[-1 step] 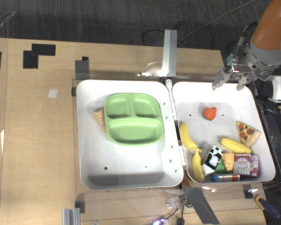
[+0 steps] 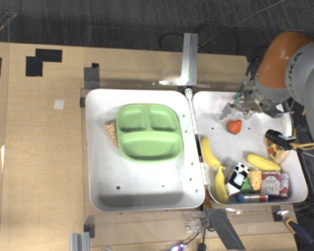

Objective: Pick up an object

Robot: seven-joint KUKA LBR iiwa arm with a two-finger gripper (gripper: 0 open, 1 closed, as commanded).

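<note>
The claw hangs over the far part of the right bin, its fingers spread apart with nothing between them. A small red object lies just beside it, toward the near side. Along the bin's near edge sit two bananas, a corn cob and a red box. The left bin carries a green divided plate.

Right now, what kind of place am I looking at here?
Probably a robotics lab: a grey and orange robot arm over two white bins of toy food on a wooden bench.
</note>
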